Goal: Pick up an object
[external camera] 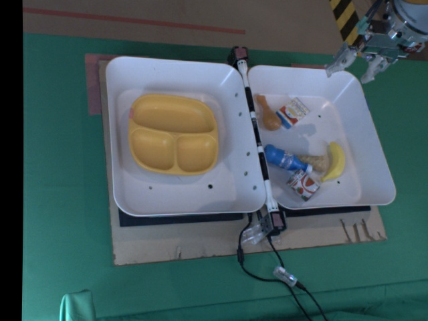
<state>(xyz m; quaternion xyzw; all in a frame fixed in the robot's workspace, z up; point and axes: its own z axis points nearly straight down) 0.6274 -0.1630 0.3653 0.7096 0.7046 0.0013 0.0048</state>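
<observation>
**Currently: gripper above the far right corner, objects clustered in the right bin**

The gripper point(354, 65) hangs over the far right corner of the right bin point(364, 112), fingers spread apart with nothing between them. The grey arm point(408, 9) enters from the upper right.

Contents of the right bin:
- A toy chicken drumstick point(267, 112) lies near the far left side, close to the divider.
- A small white carton point(293, 112) lies just right of the drumstick.
- A blue bottle point(283, 158) lies in the middle of the bin, with a tan object point(317, 161) touching its right end.
- A banana point(335, 162) lies just right of the tan object.
- A red and white can point(303, 183) lies on the near side, just beside the bottle and the banana.

The bottle, tan object, banana and can are crowded together; the drumstick and carton sit apart from them.

The left bin point(120, 192) holds a yellow divided plate point(174, 134). Cables point(281, 273) trail over the green bench surface point(60, 179) on the near side.
</observation>
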